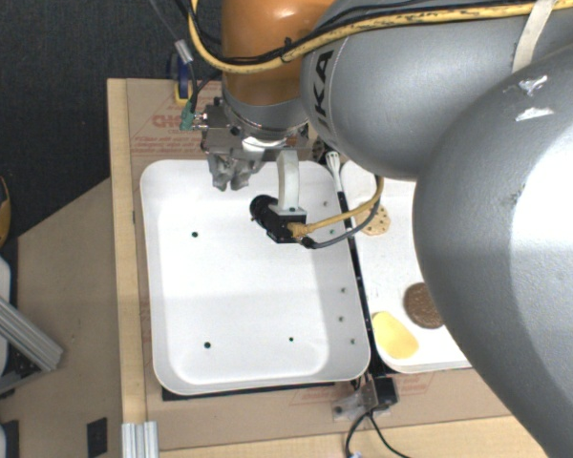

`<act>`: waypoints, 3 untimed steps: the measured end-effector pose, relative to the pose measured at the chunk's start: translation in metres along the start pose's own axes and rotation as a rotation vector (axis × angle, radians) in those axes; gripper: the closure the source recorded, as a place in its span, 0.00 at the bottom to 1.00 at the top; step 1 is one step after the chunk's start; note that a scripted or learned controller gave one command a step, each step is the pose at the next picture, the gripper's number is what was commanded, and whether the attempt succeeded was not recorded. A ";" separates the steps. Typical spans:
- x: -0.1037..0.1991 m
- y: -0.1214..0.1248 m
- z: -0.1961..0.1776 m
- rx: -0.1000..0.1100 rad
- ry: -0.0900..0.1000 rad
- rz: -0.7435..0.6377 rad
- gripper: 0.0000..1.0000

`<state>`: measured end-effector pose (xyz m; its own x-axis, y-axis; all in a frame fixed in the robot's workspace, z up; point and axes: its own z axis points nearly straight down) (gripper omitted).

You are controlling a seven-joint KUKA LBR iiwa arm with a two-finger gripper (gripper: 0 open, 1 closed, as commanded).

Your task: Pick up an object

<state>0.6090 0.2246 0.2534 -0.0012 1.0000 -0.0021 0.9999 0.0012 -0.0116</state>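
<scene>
My gripper (231,174) hangs below the orange wrist band over the far edge of the left white bin (172,284), near its back left corner. Nothing shows beneath it there. The loose objects lie in the right bin (430,359), mostly hidden by my arm: a brown round disc (423,305), a yellow rounded piece (394,336) at the near corner, and a pale speckled disc (379,222) further back. All of them lie well to the right of the gripper.
A black fitting with a yellow cable (279,219) hangs off the arm over the left bin. Both bins rest on a cardboard sheet (124,256). A metal rail (19,327) lies off the bench to the left.
</scene>
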 end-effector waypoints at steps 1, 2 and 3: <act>0.000 0.004 -0.015 -0.013 0.003 0.001 1.00; 0.000 0.004 -0.025 -0.014 0.004 0.002 1.00; -0.037 -0.001 -0.055 -0.015 0.003 0.004 1.00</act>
<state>0.6087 0.1880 0.3089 0.0030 1.0000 0.0005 1.0000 -0.0030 0.0037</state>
